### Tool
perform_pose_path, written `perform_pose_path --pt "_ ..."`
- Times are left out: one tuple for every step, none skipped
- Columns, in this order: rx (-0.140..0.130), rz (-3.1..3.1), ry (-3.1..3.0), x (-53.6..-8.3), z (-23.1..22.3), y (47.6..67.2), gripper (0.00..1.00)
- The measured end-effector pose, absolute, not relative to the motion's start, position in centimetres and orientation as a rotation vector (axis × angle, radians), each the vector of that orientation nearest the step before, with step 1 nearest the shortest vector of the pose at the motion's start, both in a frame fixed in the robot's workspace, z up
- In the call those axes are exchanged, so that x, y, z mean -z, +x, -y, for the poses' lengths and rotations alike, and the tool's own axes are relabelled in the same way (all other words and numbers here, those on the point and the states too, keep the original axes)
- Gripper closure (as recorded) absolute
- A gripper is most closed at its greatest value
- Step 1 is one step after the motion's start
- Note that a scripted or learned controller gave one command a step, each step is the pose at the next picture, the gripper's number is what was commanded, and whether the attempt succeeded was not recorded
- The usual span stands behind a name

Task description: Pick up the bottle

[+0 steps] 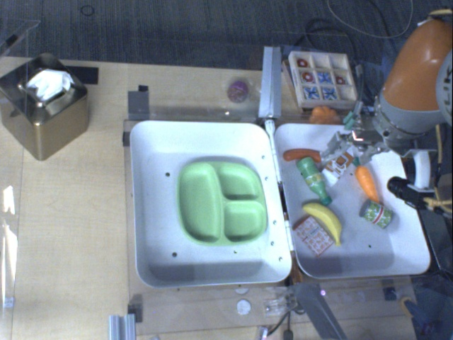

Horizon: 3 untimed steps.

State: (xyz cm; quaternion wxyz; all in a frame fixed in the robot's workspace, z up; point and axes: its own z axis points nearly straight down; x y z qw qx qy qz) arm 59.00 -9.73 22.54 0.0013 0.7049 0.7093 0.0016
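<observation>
Centrally, bottle (pixel 313 178) between sausage (pixel 301 154), banana (pixel 325 219).

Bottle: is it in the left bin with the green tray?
No, the bottle lies in the right bin, between the sausage and the banana; the green tray sits in the left bin.

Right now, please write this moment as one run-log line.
gripper: over right bin, beside green bottle | bottle: lying in bin, not held | pick: not done

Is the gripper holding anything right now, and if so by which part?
Nothing is visibly held. The gripper hovers over the right bin, just right of the green bottle, which lies loose beside the banana.
</observation>
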Motion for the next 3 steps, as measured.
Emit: perform_pose_path --pt "-0.007 -2.339 2.085 -27.2 15.1 65.7 0.0" --pt "-0.004 -2.242 2.197 -22.3 10.9 58.2 0.0" --pt "-0.004 -2.241 2.198 -13.0 8.5 57.3 0.0"
